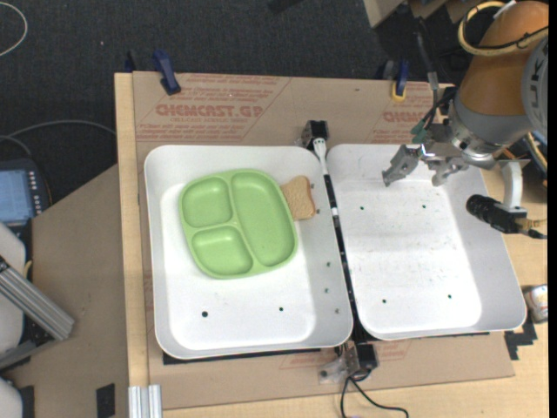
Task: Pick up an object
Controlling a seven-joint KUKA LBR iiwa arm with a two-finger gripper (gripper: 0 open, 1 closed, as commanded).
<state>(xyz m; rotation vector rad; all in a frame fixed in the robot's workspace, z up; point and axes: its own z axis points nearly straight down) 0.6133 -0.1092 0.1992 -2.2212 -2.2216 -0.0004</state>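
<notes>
Sponge (pixel 300 198), tan and roughly rectangular, lies in the left bin (pixel 174 316) near that bin's right edge, touching the right rim of the green divided plate (pixel 238 223). Its long axis runs from the bin's far edge toward its near edge, slightly tilted. The gripper (pixel 418 169) hangs above the far edge of the right bin (pixel 487 312), fingers spread apart with nothing between them, well apart from the sponge.
</notes>
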